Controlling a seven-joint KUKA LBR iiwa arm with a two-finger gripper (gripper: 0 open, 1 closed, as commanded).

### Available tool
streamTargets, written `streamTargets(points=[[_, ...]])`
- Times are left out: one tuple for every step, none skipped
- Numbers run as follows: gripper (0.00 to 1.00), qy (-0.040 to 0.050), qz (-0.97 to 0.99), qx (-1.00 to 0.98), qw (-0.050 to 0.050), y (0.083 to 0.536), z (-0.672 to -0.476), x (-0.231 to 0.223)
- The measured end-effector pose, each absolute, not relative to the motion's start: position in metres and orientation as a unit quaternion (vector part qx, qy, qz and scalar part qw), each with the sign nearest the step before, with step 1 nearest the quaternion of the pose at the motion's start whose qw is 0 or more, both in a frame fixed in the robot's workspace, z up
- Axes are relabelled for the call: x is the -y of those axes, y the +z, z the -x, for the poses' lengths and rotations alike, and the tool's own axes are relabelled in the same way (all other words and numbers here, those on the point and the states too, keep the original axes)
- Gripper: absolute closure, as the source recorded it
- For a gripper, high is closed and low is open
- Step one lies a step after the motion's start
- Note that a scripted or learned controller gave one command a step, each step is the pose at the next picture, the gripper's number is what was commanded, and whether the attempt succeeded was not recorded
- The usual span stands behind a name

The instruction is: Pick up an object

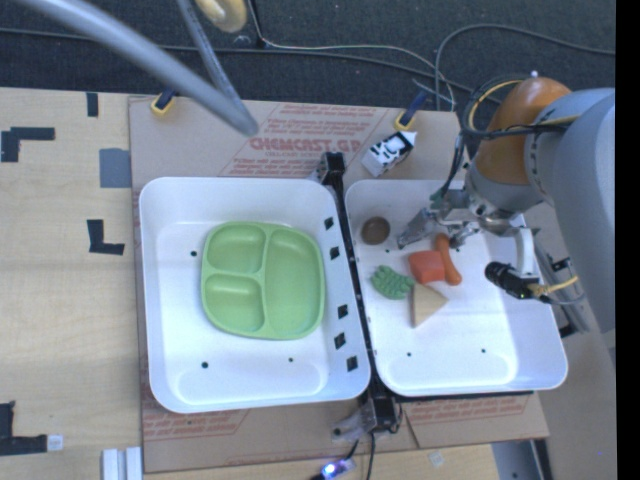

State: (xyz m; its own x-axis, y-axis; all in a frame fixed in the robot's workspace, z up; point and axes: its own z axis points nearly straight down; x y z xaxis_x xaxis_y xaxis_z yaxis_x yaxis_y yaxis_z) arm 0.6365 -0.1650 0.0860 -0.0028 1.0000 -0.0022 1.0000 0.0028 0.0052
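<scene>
Reaching in from 3 o'clock, the arm sets its end effector (432, 230) low in the right bin (530, 363), at the upper edge of the orange object (434, 266); finger spacing cannot be told. A tan wedge (426, 304) lies at 6 o'clock of the orange object, a green piece (392, 283) at 8 o'clock, a brown ball (375, 230) at 10 o'clock. The left bin (170, 353) bears a green divided plate (263, 278).
</scene>
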Motion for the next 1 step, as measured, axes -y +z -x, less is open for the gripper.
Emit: streamTargets(points=[[1.00, 0.0006, -0.706, -0.709, 0.003, 0.0967, -0.6363, 0.1649]])
